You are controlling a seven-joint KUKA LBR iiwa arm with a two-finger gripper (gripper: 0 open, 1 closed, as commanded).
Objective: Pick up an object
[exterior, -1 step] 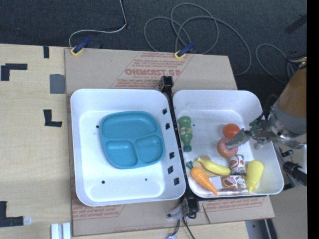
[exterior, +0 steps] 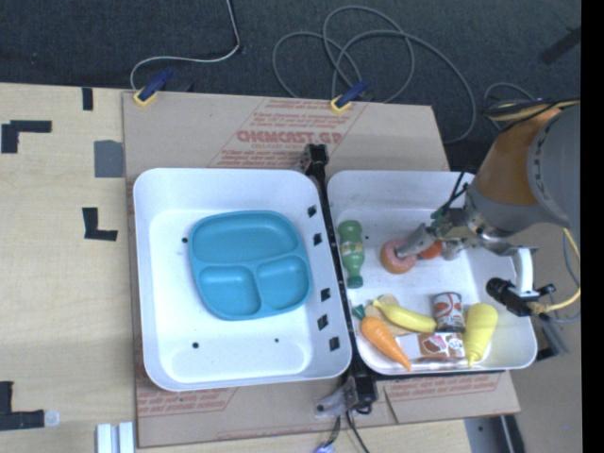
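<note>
While the gripper (exterior: 422, 244), its finger state unreadable, hangs mid right bin (exterior: 377, 189), the orange round toy (exterior: 397, 258) lies touching its tip, without a clear long axis.

Grey arm (exterior: 557, 173) w/ orange band above wrist, dark cables along it, black bracket at side, small metal claw (exterior: 415, 245).

Blue plate (exterior: 249, 263), green bottle (exterior: 351, 250), yellow banana (exterior: 406, 316), orange carrot (exterior: 385, 341), white bins (exterior: 151, 253).

Even, bright overhead light; soft shadows, slightly blurry throughout.
</note>
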